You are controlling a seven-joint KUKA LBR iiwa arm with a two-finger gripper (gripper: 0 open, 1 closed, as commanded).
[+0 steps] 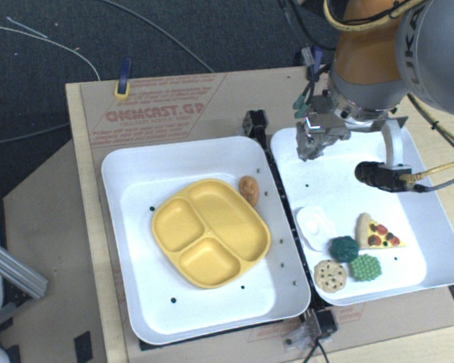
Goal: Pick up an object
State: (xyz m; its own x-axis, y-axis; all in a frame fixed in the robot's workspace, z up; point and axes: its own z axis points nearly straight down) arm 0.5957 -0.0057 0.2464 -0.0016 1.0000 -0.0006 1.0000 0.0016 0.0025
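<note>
Tool (313, 145) hovers over right bin (438, 271), grip state impossible to tell.

The arm (404, 29) is cut off by the top and right edges of the picture, and its wrist hides the far corner of the right bin (442, 267) behind the gripper (313, 145). The fingers of the gripper are too small and dark to tell their state. Left of the gripper, the divided yellow plate (210, 232) partly covers a small brown object (249, 189).
</note>
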